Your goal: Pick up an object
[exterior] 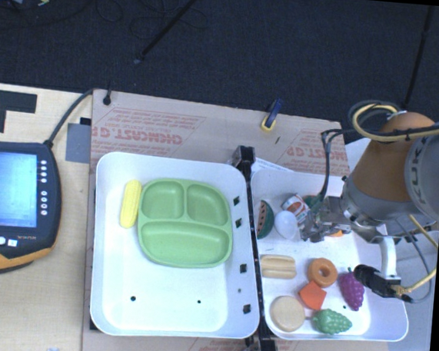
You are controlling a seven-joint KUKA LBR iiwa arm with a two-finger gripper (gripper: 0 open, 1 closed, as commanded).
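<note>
Grey-armed, the hand [316, 228] hangs low in the right bin [398, 328] beside a white ball [286, 224], doughnut [322, 272] just below; its grip cannot be told.

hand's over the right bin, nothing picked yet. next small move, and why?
Probably a short drop straight down with the hand onto the white egg-shaped toy just to its left. The hand sits low in the right bin, that toy is nearest, and it has space around it, unlike the donut crowded by the grapes.
</note>
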